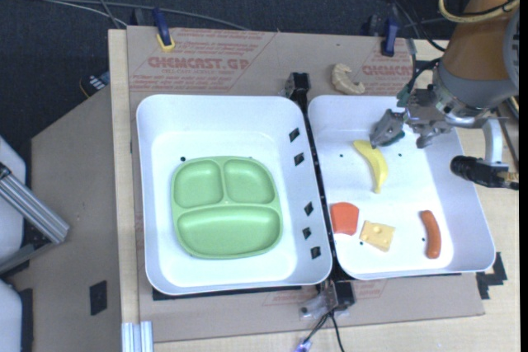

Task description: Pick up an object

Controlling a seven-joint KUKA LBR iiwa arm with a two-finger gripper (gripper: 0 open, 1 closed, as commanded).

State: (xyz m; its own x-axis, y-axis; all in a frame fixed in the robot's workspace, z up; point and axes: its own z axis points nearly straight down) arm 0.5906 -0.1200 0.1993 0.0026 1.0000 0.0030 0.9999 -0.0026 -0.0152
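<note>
Banana lying in right bin, upper-middle of it, long axis running from upper left to lower right, curved, upper tip toward gripper. Gripper poised just above and right of banana's upper end, fingers spread apart, nothing between them. Lower in same bin: red piece, cheese, sausage standing near-vertical in frame. Left bin holding green tray.
</note>
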